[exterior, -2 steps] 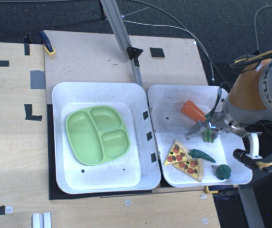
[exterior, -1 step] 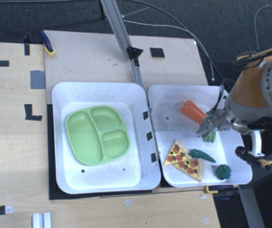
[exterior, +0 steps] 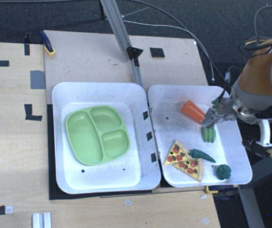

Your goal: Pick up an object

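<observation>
Toy pizza slice, dark green pepper and broccoli floret lay along the right bin's near edge. Gripper, finger spread indiscernible, sat between orange carrot and green pod. Left bin held a green divided plate.

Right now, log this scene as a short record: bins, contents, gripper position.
left bin: holds a green divided plate
right bin: holds an orange carrot, a light green vegetable, a pizza slice, a dark green pepper and a broccoli piece
gripper: low over the right bin, between the carrot and the light green vegetable
grasp: cannot tell whether anything is held
arm: reaches in from the right
</observation>
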Robot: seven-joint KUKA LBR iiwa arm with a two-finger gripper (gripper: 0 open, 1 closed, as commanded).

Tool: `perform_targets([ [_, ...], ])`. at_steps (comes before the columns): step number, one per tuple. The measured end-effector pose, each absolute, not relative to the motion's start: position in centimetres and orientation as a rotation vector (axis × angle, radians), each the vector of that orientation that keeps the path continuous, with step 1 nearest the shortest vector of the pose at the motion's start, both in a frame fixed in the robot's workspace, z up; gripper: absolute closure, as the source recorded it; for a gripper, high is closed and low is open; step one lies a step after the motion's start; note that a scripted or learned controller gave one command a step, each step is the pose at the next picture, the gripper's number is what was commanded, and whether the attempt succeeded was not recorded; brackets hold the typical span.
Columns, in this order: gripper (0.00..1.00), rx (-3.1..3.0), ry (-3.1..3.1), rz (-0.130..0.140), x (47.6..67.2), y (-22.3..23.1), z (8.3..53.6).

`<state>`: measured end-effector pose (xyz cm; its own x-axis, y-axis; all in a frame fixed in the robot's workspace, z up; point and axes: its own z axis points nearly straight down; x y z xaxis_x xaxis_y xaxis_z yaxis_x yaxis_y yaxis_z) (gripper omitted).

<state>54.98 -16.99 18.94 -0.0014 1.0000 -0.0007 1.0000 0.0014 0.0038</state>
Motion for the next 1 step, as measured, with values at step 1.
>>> perform_targets([
  [1, 1.00, 2.219, 2.220, 0.003, 55.05, -16.98, 23.71],
])
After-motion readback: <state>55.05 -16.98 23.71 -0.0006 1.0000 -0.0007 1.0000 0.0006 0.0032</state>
